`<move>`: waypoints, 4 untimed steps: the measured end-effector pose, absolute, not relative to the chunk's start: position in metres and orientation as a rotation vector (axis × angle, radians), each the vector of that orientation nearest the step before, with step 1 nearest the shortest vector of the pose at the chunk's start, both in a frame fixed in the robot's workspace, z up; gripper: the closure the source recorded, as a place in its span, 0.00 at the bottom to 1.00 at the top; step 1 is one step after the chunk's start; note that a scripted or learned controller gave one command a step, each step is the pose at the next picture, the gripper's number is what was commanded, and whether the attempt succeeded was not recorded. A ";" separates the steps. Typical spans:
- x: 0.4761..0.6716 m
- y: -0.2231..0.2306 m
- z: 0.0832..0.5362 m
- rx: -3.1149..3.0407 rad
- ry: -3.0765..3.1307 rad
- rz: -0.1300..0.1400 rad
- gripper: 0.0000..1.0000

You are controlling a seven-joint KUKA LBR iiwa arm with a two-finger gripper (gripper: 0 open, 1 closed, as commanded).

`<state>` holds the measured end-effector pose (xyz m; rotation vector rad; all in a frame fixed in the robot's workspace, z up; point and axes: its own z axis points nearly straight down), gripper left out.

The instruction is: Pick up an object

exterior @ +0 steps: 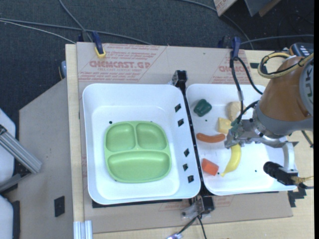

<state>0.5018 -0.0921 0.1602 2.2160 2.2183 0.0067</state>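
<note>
Looking down, you see the grey two-finger gripper (234, 139) low in the right white bin (249, 183), at the curved yellow plastic banana (232, 159)'s upper end; whether it's closed can't be told. Crowding orange sausage (211, 138) could spoil your grasp.

Yellow banana (232, 160) lengthwise in right bin (259, 182)

Two bins side by side, mid-frame. Left bin (94, 133) holds a divided tray (138, 151) at its centre. Right bin (249, 180) holds small items: a block (202, 107) upper left, a sausage (211, 138) below it, a wedge (210, 167) lower left, a banana (232, 159) right of the wedge. Gripper (235, 137) sits just above the banana (contact unclear), arm (284, 101) entering from frame right.
</note>
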 end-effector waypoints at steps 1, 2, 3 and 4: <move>0.503 -0.092 0.214 2.216 2.219 0.006 1.00; 0.529 -0.045 0.227 2.213 2.227 0.007 1.00; 0.558 0.002 0.218 2.215 2.227 0.004 1.00; 0.584 0.051 0.231 2.213 2.227 0.007 1.00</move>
